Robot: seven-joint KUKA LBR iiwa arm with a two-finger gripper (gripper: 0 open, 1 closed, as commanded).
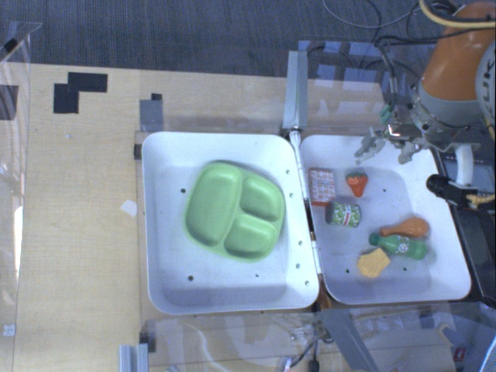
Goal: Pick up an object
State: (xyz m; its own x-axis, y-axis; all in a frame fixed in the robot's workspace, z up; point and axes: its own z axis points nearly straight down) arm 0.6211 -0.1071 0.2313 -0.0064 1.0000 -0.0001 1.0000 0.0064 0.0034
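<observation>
On the pale wooden surface (77,208), two black tape patches (77,90) lie near the far left corner. The left shallow white plastic bin (167,285) carries a light green three-compartment plastic tray (235,210), lying flat and turned slightly askew. A metal divider rail (294,91) runs between the two bins. The right shallow white plastic bin (442,281) holds the small things. Nearest the rail lies a red and white flat packet (322,184); just beside it to the right sits a small orange-red toy strawberry (356,183). Below them a green-labelled toy can (343,212) lies on its side. Farther right, a yellow wedge-shaped block (373,263) touches a green toy bottle (401,246) lying flat, and an orange toy chicken drumstick (407,227) rests against the bottle's far side. Above the bin's far edge hangs the metal pincer (385,149), its two fingers spread apart with nothing between them, above and to the right of the strawberry, apart from every object.
</observation>
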